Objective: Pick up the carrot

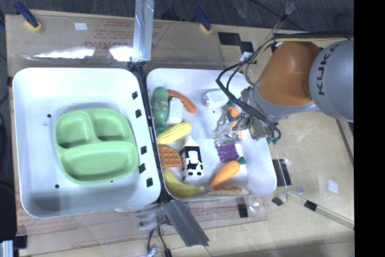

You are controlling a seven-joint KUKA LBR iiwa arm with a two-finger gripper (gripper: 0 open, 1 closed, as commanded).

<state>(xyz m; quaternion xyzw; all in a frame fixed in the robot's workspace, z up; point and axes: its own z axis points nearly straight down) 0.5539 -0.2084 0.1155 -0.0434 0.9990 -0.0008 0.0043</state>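
The carrot [224,173], orange with a green top, lies at a slant near the front right corner of the right bin [262,156]. My gripper [232,124] hangs over the bin's middle right, a little behind the carrot and apart from it. A purple toy [227,151] lies between the gripper and the carrot. Cables and the wrist hide the tips of the gripper.
The right bin also holds a green vegetable [160,103], an orange-red pepper [183,101], corn [174,132], a waffle [171,157], a black-and-white cow block [192,162] and a banana [181,186]. The left bin [36,87] holds a green divided plate [94,144].
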